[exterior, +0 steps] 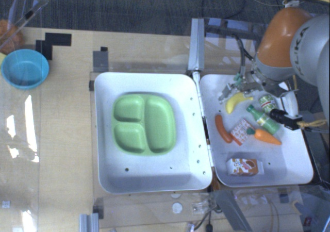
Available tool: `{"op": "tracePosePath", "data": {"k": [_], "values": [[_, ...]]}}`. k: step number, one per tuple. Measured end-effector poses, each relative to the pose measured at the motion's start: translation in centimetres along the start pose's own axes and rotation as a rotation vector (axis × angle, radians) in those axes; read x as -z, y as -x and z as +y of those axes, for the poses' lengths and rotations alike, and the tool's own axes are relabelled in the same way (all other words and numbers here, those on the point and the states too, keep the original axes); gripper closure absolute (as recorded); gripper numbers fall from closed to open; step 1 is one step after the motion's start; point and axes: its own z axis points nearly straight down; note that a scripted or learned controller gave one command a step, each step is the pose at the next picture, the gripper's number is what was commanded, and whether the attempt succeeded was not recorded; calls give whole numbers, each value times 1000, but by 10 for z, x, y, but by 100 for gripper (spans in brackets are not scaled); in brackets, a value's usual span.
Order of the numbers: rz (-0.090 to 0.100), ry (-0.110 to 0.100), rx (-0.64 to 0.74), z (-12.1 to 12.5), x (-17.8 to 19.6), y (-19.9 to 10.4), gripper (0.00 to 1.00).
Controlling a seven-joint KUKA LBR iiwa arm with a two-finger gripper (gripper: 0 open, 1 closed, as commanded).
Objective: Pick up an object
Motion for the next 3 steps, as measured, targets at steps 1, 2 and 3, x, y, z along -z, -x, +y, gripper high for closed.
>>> {"op": "tracePosePath", "data": {"k": [1, 2, 3], "values": [[-6, 7, 71, 14, -37, 12, 0], [-7, 12, 73, 16, -24, 12, 100], [-7, 12, 73, 16, -24, 12, 0]]}}
